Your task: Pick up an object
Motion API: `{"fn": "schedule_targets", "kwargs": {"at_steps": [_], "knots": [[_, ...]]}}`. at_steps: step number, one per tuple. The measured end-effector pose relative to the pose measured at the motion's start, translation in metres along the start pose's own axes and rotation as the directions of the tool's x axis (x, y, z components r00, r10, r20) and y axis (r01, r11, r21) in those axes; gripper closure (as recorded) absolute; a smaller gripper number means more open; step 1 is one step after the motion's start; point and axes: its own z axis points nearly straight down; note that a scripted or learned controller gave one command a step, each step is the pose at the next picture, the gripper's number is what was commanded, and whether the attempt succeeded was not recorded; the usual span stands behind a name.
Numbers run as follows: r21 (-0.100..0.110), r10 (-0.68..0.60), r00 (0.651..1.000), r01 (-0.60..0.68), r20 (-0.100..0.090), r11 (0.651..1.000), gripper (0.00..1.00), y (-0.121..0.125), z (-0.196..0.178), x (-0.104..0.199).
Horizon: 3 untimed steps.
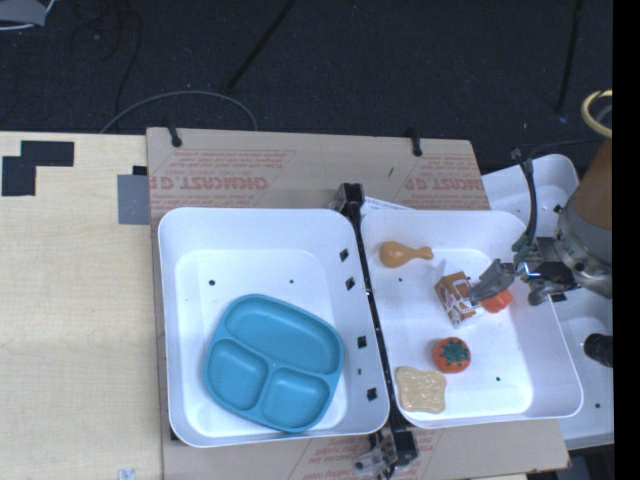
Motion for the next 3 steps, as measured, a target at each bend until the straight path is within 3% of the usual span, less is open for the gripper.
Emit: {"fn": "schedule_targets", "kwargs": {"at_steps": [1, 3], "knots": [[-0.011, -0.002, 1.0, 0.002, 0.002, 1.0, 0.0, 0.002, -0.005, 0.0], [-0.003, -0.001, 1.0, 0.001, -0.001, 1.0, 0.0, -0.011, 0.12, -0.002]]}}
